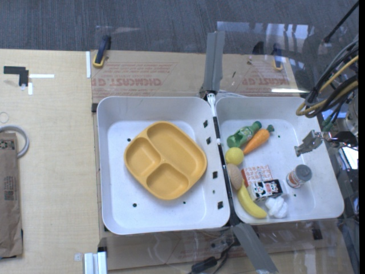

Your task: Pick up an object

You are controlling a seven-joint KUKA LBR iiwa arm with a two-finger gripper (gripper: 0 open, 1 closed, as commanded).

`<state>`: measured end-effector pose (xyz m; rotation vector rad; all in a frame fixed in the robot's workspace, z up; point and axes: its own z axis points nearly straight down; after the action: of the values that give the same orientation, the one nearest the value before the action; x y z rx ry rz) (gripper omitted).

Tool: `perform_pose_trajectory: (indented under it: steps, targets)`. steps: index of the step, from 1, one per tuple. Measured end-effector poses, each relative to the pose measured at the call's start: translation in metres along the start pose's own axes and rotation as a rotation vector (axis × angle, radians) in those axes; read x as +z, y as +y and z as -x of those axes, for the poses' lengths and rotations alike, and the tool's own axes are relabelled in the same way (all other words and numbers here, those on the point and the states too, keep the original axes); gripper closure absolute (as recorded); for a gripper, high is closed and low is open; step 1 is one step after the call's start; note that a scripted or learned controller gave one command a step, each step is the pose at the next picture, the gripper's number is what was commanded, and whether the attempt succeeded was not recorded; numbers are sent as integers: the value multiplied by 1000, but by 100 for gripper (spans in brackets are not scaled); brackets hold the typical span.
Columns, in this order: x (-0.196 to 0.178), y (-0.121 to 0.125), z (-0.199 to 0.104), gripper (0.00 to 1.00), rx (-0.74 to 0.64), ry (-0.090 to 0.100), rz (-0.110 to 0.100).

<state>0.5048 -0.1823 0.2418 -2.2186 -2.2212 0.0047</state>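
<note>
My gripper hangs over the right side of the right bin, open with nothing between its fingers. Just below it a small can with a silver lid stands upright. Toward the bin's left side lie a green bottle, an orange carrot, a yellow lemon, a tan oval piece and a banana. A red-and-white box, a black-and-white packet and a white crumpled lump sit in the lower middle.
The left bin holds a yellow divided plate. A grey divider stands behind the bins. Cables hang at the right. A brown paper bag lies on the bench at far left.
</note>
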Motion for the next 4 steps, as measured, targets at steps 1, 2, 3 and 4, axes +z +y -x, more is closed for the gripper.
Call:
perform_pose_trajectory:
  steps: [1, 2, 3, 4]
  targets:
    - [28, 71, 29, 0, -75, -2, 3]
    - [100, 124, -5, 0, -362, -2, 4]
    - [138, 142, -61, 0, -511, -3, 4]
    - [149, 101, -8, 0, -729, -3, 6]
